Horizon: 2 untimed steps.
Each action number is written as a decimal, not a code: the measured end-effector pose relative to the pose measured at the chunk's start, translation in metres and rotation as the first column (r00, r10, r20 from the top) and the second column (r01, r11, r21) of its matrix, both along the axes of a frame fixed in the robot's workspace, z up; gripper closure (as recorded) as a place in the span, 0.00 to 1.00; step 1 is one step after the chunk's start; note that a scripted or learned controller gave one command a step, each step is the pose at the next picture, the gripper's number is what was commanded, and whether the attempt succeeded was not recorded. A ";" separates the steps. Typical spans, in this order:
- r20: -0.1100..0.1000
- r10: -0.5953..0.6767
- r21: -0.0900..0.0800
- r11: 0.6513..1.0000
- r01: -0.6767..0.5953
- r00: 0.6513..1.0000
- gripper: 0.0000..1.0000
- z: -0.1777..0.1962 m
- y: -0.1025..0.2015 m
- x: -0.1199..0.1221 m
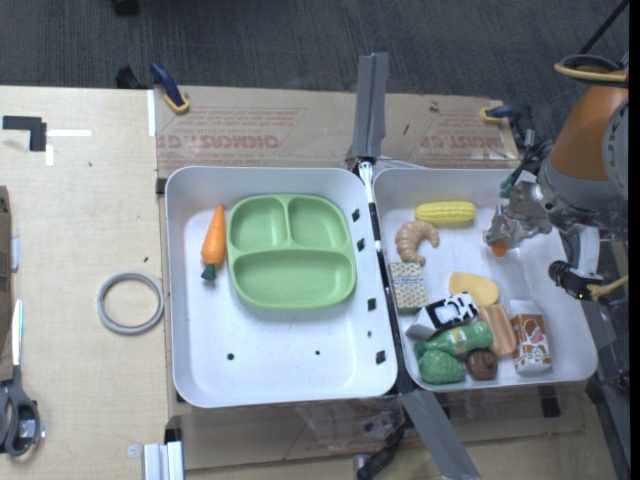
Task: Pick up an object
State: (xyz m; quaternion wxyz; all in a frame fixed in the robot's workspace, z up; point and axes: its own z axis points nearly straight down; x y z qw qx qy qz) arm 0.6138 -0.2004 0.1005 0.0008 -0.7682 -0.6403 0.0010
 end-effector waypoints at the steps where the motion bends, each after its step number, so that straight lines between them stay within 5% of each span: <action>1: 0.003 0.220 -0.001 0.976 -0.220 0.976 1.00 0.013 -0.004 -0.003; 2: 0.004 0.190 -0.002 0.982 -0.190 0.982 1.00 0.045 -0.014 0.045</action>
